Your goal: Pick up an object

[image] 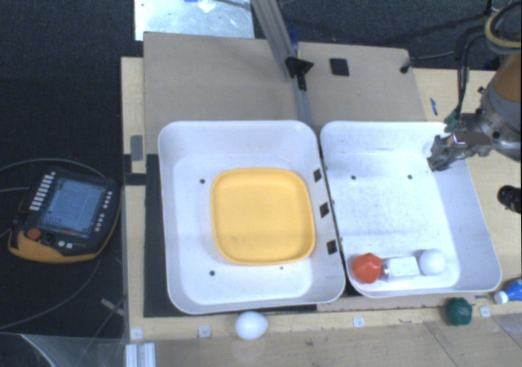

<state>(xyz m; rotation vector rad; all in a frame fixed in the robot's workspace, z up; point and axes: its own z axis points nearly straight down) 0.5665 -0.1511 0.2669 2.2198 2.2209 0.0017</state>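
Square yellow plastic plate (263, 215) in left white bin (179, 194); orange ball (366, 267), white block (401, 267), white ball (431, 261) along right white bin's (383, 194) near wall; grey two-finger gripper (440, 157) above far-right rim, aperture unreadable; approach stage, descent toward cluster pending.

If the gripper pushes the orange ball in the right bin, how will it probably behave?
The orange ball looks round and smooth, so it would probably roll instead of sliding. It lies in the near corner of the right bin, touching a white block, so the wall and block may stop it. The fingers may slip on its curved surface.
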